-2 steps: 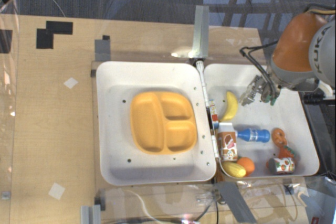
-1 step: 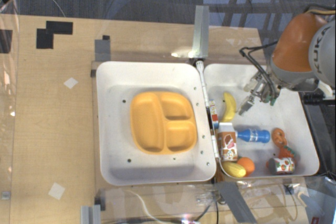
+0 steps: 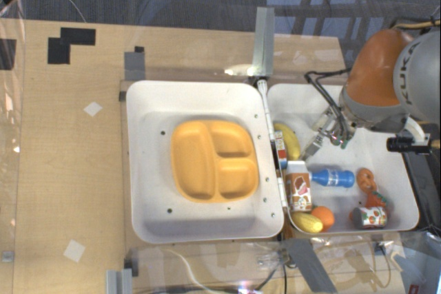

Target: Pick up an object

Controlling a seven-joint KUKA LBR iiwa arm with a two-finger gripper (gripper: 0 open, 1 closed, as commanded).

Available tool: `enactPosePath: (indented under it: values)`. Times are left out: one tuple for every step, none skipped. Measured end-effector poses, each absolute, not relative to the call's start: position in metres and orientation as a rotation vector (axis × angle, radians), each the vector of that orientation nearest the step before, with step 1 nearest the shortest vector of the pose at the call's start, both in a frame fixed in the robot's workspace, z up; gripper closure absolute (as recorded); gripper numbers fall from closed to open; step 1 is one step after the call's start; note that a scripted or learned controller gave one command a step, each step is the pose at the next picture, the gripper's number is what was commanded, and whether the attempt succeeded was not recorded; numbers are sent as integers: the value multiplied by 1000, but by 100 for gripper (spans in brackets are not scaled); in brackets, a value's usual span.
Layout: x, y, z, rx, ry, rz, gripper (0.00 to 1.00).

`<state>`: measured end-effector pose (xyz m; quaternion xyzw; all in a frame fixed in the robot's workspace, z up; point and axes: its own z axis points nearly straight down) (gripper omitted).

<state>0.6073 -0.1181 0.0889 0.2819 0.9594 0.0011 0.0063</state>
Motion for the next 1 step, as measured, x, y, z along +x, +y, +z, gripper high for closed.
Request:
enactPosePath:
  values:
    - [616, -178, 129, 1058, 2945, 2, 0]
